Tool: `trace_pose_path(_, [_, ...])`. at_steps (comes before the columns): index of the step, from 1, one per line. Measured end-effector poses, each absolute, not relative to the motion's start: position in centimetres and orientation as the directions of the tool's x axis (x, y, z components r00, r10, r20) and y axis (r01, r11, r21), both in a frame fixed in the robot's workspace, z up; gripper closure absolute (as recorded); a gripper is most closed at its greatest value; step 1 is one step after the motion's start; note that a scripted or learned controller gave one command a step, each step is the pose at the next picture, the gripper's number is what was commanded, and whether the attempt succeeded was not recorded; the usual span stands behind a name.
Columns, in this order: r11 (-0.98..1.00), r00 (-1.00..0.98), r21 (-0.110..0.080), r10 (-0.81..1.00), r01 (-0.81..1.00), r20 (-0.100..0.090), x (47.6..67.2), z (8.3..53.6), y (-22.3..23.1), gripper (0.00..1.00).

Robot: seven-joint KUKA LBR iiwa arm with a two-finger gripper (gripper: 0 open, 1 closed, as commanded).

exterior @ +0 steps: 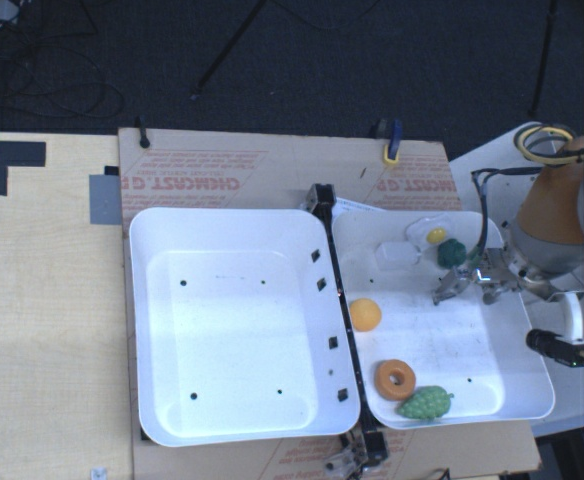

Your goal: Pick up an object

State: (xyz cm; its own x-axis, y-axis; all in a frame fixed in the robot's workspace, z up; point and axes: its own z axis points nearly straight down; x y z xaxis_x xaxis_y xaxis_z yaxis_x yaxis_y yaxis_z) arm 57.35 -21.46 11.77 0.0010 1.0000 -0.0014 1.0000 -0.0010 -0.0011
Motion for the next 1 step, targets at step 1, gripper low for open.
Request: trace_pose_path(1, [0.003,-0.003,0.003,1.000,1.000,-0.001,64.65,9.38,-21.28,0.00])
